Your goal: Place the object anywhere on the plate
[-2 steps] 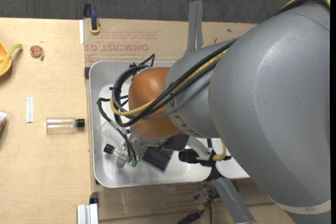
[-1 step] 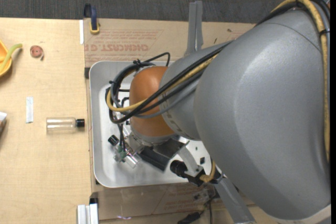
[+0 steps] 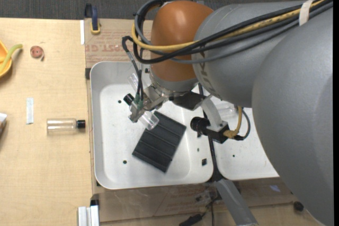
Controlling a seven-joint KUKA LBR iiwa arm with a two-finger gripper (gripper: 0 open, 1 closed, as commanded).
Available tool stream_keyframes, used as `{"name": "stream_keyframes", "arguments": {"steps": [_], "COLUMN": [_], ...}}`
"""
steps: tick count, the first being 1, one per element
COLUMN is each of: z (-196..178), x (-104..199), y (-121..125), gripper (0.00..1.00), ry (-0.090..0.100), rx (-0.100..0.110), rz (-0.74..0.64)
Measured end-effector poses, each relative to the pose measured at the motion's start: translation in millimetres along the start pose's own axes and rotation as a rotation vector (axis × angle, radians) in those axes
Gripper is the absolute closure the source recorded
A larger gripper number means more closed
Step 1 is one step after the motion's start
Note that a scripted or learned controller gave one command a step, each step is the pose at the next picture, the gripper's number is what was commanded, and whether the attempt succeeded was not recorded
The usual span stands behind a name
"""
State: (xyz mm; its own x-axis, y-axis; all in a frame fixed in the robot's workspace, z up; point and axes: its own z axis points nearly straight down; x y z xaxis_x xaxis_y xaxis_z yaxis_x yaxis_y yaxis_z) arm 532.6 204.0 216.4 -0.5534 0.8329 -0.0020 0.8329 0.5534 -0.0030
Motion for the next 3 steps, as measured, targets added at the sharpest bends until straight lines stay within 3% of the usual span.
{"name": "stream_keyframes", "arguments": {"steps": [1, 2, 3], "z": [0, -17, 26], "x": [0, -64, -159], "y": [0, 21, 24], "gripper": [0.0, 0.0, 0.0], "ry": [0.0, -0.001, 0.0], "rx": [0.0, -0.003, -0.003], "rz": [0.0, -0.241, -0.246]}}
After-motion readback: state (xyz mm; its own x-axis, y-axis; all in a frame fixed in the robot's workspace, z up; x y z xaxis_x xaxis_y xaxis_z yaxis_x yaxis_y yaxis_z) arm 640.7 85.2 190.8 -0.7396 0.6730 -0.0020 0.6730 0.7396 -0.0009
